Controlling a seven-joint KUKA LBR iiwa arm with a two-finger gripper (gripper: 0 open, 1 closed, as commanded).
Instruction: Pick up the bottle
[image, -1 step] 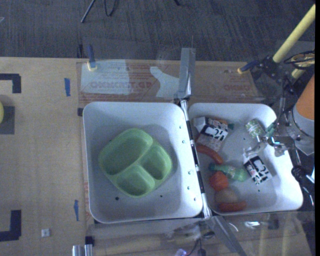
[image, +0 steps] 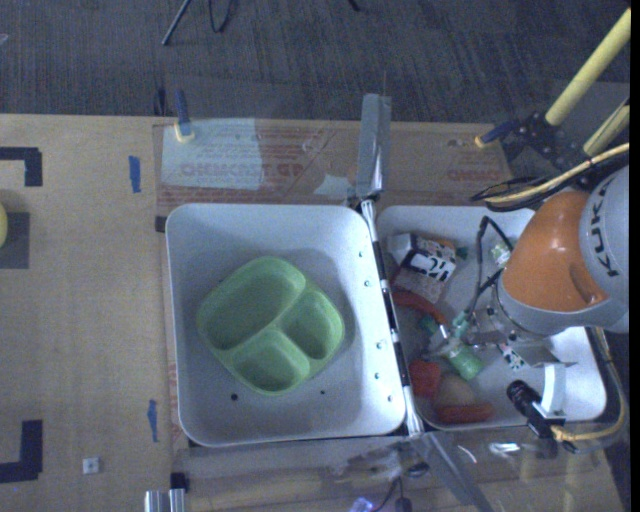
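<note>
My claw (image: 478, 336) hangs low over the clutter in the right bin (image: 590, 398), and my own wrist hides so much of it that I cannot tell whether it is wide or narrow. Nothing shows as gripped in it.

The bottle (image: 463, 360), as I take the small green piece to be, lies tilted just below my claw on the left, close to touching it or touching it; I cannot tell which.

What worries me from here:

- The bottle sits off to one side of my claw, not squarely under it. Closing from here could catch just its end, and it would squirt out or swing loose on the lift
- It is crowded. A red piece (image: 425, 376) lies just left of the bottle and another (image: 465, 411) just beyond it, so I could pinch one of them with it or instead of it
- Pushing down could shove the bottle under its neighbours or toward the bin wall well left of my claw
- The packet (image: 432, 264) lies near, up and to the left of my claw, and a sideways correction might drag it

The left bin (image: 200, 250) with its green tray (image: 270, 325) is well apart to the left, and I judge it no risk
</note>
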